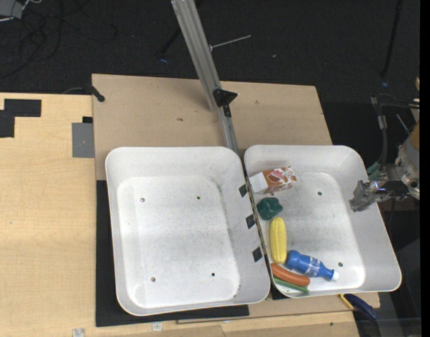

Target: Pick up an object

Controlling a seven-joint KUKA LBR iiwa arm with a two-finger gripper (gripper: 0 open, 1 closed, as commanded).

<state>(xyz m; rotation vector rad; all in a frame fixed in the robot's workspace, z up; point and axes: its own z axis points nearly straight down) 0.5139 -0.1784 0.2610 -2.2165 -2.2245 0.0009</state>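
Gripper (pixel 360 195) at the right rim of the right bin (pixel 355 159), finger state impossible to tell, nothing seen held; corn cob (pixel 278 239), blue bottle (pixel 310 265), hot dog (pixel 290 276), green piece (pixel 269 207) and carton (pixel 274 180) along its left side, none lifted yet.

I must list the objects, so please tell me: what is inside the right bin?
The right bin holds a small carton, a green toy, corn, a blue bottle and a hot dog, partly covering a plate.
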